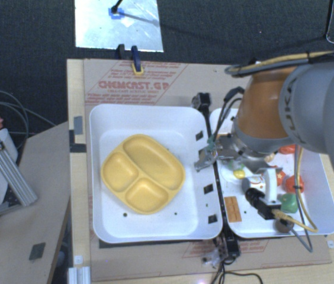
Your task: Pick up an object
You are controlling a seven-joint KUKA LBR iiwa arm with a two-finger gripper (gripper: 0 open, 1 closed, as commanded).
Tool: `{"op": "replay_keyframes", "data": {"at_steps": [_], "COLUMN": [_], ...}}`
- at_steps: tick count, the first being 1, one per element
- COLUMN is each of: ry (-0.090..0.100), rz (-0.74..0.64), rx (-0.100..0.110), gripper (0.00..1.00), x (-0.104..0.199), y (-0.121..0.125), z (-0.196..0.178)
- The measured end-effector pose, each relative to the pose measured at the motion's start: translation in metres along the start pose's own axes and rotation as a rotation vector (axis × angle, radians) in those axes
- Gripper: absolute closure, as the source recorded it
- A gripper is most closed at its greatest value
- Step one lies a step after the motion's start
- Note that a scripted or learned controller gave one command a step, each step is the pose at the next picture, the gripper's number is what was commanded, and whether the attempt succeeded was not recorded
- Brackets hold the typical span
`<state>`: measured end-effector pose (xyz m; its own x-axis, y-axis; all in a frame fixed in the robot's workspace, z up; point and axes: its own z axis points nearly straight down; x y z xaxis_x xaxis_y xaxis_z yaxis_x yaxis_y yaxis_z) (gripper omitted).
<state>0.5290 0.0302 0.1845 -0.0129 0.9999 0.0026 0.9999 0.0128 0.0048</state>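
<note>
In the left bin (155, 114) a yellow plate (143, 173) with three compartments lies flat. The grey arm with its orange band reaches over the right bin (324, 212), and my gripper (241, 161) hangs low over that bin's left part, mostly hidden beneath the wrist. A small yellow-green item (238, 173) lies right under it; whether it is touched I cannot tell. Further right lie an orange piece (295, 184), a green piece (288, 203) and a red piece (289, 149). A flat orange-brown block (232, 209) rests near the bin's front left.
The two bins meet at a black-clipped divider (213, 188). A cardboard sheet (134, 78) lies under the bins, with a reflective panel (118, 16) behind it. A metal frame (4, 164) stands at the far left. A yellow cable (300, 218) loops over the right bin.
</note>
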Motion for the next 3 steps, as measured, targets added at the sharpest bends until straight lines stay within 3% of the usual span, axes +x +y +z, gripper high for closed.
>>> {"op": "replay_keyframes", "data": {"at_steps": [1, 2, 3], "ry": [0.001, -0.007, -0.004], "rz": [0.004, 0.017, 0.014], "rx": [0.007, -0.004, 0.001], "gripper": [0.0, 0.0, 0.0], "x": [0.054, -0.027, -0.061], "y": [-0.043, 0.045, 0.077], "z": [0.001, -0.012, 0.0]}}
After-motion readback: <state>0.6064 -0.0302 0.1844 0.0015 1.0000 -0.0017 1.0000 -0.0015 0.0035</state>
